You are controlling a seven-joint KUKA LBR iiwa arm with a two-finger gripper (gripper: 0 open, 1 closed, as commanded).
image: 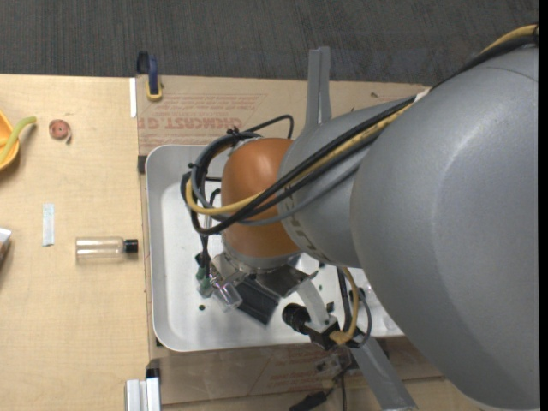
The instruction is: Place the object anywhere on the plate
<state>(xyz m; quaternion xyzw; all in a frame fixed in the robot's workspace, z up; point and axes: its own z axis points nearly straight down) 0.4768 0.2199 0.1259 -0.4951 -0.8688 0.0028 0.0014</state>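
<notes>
My arm reaches in from the right and covers most of the white bin (pixel 168 315). Its orange band (pixel 257 199) sits over the bin's middle. Below the band the gripper (pixel 226 291) points down at the bin floor near the front left, with black and metal parts showing around it. The arm's bulk hides whatever lies under it. A small dark speck (pixel 202 306) lies on the bin floor just left of the gripper.
On the bench left of the bin lie a clear bottle with a black cap (pixel 104 247), a white strip (pixel 48 225), a small red disc (pixel 58 129) and an orange-yellow thing (pixel 8 139) at the left edge. Yellow and black cables (pixel 199 197) loop off the wrist.
</notes>
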